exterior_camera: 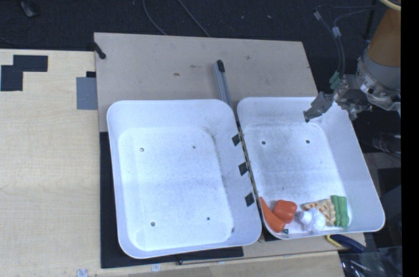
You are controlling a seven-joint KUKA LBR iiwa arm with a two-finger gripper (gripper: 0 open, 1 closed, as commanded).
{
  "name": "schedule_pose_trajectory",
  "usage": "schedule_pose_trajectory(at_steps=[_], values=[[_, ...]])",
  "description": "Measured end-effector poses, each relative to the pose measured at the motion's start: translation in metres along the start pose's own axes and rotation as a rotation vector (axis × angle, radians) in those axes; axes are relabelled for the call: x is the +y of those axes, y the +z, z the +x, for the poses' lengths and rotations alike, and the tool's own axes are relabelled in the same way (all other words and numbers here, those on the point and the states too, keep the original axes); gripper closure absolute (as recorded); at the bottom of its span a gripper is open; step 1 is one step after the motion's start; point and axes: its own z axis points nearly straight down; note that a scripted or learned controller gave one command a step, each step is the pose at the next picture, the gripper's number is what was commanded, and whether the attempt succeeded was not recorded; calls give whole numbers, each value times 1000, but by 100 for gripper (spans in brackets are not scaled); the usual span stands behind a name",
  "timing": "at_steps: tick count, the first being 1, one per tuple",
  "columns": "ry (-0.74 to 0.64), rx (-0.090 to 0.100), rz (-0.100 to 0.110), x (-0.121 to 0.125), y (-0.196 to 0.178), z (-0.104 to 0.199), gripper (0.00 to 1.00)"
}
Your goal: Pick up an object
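Note:
Several small objects lie along the near edge of the right bin: an orange-red piece, a white crumpled piece, a tan patterned piece and a green piece. My gripper hangs over the far right corner of that bin, well away from the objects, with a dark finger pointing down-left. Nothing shows between its fingers.
The left bin sits beside the right one, joined by black clips. A grey bar lies on the board behind the bins. Cables trail on the dark floor at the back.

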Motion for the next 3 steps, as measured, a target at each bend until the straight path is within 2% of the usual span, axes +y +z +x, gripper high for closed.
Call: schedule_pose_trajectory(at_steps=[1, 2, 3], values=[[2, 1, 8, -64, 100, -1, 0], [-2, 1, 3, -88, 173, 64, 0], [1, 1, -3, -87, 160, 62, 100]])
